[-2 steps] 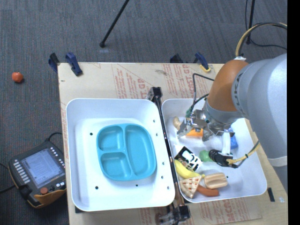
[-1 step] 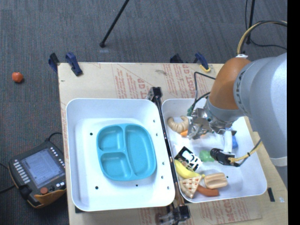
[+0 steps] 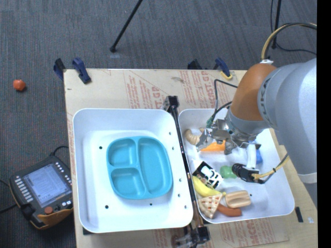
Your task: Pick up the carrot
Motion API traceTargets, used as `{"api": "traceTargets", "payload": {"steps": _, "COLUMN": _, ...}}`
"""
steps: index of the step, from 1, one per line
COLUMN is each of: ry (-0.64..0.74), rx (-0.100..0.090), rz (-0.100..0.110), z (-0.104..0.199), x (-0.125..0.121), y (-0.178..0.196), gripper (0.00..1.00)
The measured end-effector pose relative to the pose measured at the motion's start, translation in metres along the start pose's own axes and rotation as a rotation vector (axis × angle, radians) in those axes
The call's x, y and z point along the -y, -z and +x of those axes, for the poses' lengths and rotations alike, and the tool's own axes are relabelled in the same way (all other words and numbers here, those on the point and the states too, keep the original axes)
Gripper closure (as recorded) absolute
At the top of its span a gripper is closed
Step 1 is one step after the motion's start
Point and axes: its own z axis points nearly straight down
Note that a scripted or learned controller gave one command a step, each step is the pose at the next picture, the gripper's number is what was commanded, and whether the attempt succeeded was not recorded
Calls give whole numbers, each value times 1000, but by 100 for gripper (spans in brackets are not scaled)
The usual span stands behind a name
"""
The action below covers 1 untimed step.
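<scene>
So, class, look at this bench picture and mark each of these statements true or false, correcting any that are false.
1. The blue divided plate lies in the left bin. True.
2. The carrot lies on the blue plate. False: it is in the right bin, under the gripper.
3. The banana is in the same bin as the carrot. True.
4. The arm reaches over the left bin. False: it hangs over the right bin.
5. A small red ball lies on the floor, off the bench. True.
6. The pizza slice sits at the far edge of the right bin. False: it is near the front edge, beside the hot dog.
</scene>
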Motion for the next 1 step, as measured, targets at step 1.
{"api": "traceTargets", "payload": {"steps": 1, "ry": 281, "rx": 1, "rz": -3, "z": 0, "x": -3, "y": -10, "gripper": 0}}
